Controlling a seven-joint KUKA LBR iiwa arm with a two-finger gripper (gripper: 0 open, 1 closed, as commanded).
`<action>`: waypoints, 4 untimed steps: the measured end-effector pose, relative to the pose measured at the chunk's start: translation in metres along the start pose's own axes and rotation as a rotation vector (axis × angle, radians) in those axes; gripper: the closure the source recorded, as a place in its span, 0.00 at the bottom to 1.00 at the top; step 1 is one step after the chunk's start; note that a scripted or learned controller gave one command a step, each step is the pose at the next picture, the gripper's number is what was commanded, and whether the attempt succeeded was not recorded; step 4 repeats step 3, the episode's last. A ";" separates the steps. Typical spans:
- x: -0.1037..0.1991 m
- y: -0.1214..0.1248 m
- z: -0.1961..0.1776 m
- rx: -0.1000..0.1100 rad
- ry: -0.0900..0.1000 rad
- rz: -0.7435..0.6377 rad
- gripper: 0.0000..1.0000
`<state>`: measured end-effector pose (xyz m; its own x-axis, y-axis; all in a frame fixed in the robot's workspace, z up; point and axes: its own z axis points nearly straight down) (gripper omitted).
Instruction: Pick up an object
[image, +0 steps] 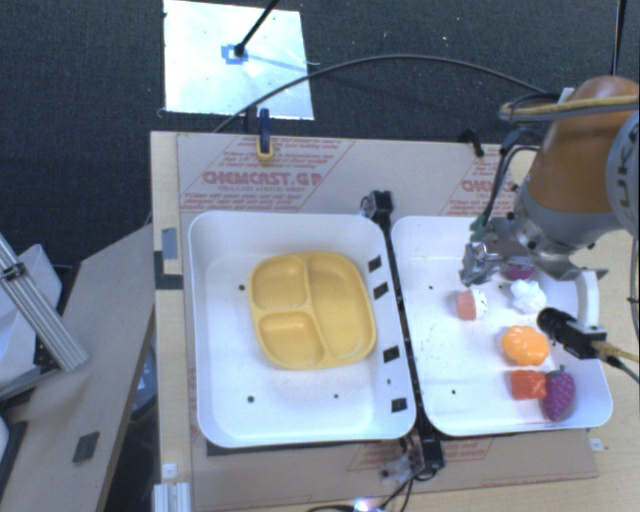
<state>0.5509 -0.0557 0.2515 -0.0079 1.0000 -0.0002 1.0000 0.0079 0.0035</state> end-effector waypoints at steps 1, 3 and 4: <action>0.050 0.019 -0.005 0.000 0.002 -0.002 1.00; 0.154 0.051 0.006 0.001 0.002 -0.001 1.00; 0.154 0.051 0.006 0.001 0.002 -0.001 1.00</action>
